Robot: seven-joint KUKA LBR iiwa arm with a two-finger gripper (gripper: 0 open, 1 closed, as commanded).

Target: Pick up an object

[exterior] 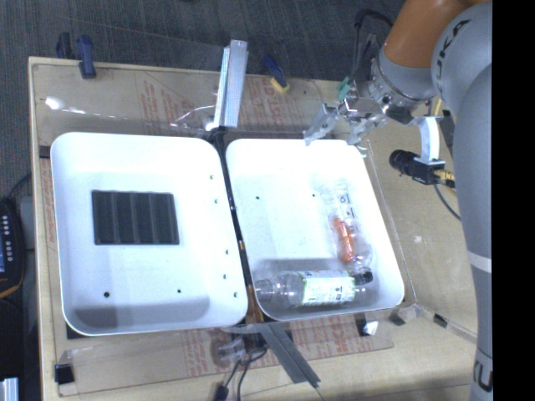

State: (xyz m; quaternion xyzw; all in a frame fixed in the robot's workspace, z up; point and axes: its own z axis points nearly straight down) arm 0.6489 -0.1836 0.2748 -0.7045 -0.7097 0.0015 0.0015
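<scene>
Bottle against right bin near wall; gripper above far rim.

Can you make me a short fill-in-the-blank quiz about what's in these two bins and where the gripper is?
1. The dark ribbed rectangle lies in the ____ bin.
2. The clear plastic bottle lies on its side along the ____ edge of the right bin.
3. The clear packet with the orange item inside lies in the same bin as the ____.
4. The gripper is over the right bin's ____ rim.

Missing words: left; near; bottle; far
</scene>
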